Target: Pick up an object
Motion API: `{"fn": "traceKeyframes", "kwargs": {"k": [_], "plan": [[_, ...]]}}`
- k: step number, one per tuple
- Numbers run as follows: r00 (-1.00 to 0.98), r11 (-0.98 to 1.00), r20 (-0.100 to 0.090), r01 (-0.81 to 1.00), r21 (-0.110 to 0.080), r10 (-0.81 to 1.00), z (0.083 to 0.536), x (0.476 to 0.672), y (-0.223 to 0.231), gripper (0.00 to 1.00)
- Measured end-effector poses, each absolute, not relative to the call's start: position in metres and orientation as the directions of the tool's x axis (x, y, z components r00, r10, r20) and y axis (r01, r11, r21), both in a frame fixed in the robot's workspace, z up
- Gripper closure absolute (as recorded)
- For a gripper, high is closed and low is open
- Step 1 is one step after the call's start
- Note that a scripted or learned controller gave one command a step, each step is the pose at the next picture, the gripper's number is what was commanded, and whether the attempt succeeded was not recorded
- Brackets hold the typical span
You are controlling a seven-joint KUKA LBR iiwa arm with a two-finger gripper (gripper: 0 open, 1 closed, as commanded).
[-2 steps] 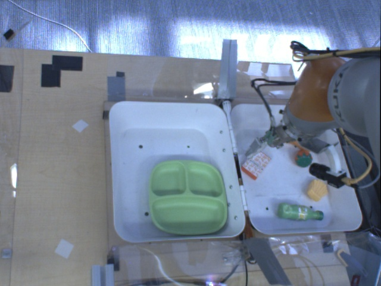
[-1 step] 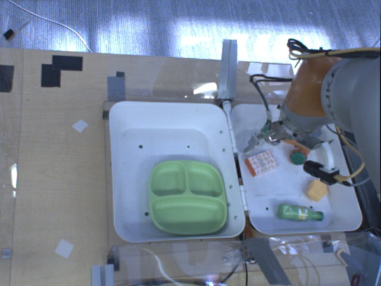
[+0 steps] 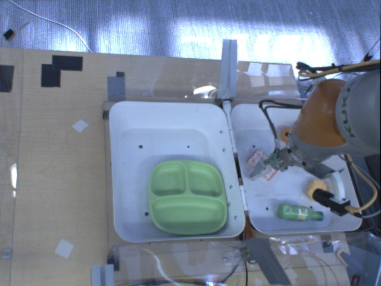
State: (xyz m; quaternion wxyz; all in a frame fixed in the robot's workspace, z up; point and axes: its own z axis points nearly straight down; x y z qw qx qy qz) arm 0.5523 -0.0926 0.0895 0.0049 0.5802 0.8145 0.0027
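- Reaching in from the right, the grey arm (image 3: 351, 109) with its orange band hangs over the right bin (image 3: 250, 124), with the gripper (image 3: 277, 159) low near that bin's middle.
- The gripper tip sits right against a crumpled clear packet (image 3: 257, 162) with red and white print. The view does not show whether the packet is gripped or only touched.
- Whether the gripper is spread or closed cannot be told from this slant.
- The packet lies in the left half of the right bin, close to the wall shared with the left bin (image 3: 137, 130).
- A green bottle (image 3: 300, 213) lies on its side at the near edge of the right bin, well apart from the gripper.
- A green divided plate (image 3: 188, 196) rests flat in the near part of the left bin.
- Both bins sit side by side on the pale worktop (image 3: 53, 177).
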Motion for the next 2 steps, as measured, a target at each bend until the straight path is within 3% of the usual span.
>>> {"fn": "traceKeyframes", "kwargs": {"k": [1, 2], "plan": [[-0.327, 0.328, -0.01, 0.945, 0.019, 0.945, 0.101, 0.555, -0.093, 1.0], [-0.235, 0.235, -0.001, 0.972, 0.006, 0.972, 0.186, 0.565, -0.03, 1.0]]}}
